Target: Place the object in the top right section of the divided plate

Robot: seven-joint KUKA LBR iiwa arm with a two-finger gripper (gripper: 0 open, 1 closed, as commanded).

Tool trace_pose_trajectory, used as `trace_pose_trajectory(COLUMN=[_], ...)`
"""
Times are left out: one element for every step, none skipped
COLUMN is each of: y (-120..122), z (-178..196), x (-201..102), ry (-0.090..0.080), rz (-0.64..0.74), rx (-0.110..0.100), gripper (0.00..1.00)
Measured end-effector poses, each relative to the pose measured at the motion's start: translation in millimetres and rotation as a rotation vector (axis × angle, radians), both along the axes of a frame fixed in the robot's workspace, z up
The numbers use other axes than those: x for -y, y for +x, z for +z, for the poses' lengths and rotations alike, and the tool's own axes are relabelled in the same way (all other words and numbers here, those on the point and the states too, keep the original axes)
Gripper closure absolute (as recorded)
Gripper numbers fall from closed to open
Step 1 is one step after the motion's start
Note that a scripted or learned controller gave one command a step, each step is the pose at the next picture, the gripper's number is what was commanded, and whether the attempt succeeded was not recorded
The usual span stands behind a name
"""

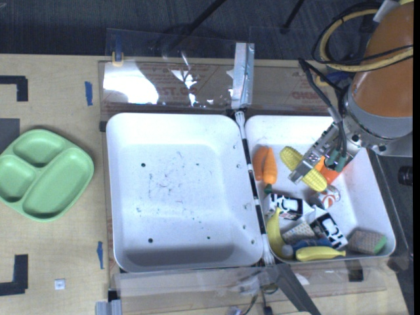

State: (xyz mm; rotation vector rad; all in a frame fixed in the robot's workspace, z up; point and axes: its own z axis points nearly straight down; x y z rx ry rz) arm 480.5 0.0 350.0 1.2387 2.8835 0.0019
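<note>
Corn (304, 167), knobbly yellow plastic, lies in the right bin (382, 195) under the metal pincer (303, 170), beside a smooth orange carrot (265, 163). Whether the pincer is closed cannot be told. Glossy green divided plate (43, 174) rests on the wooden worktop (46, 84), far left.

Fixed overhead cam, slanted down

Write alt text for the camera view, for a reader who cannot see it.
A grey arm's gripper hangs low in the right white bin, over a yellow corn cob beside an orange carrot, a banana and other small items. The left white bin sits beside it, and a green divided plate lies on the bench at far left.
</note>
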Motion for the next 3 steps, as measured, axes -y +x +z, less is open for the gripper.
trace_pose_trajectory(y=[-2,-1,-2], z=[-166,-156,-235], x=[-86,-85,-198], ry=[0.001,0.002,0.000], rz=[-0.080,-0.082,-0.132], rx=[-0.004,-0.002,-0.006], gripper=[1.00,1.00,1.00])
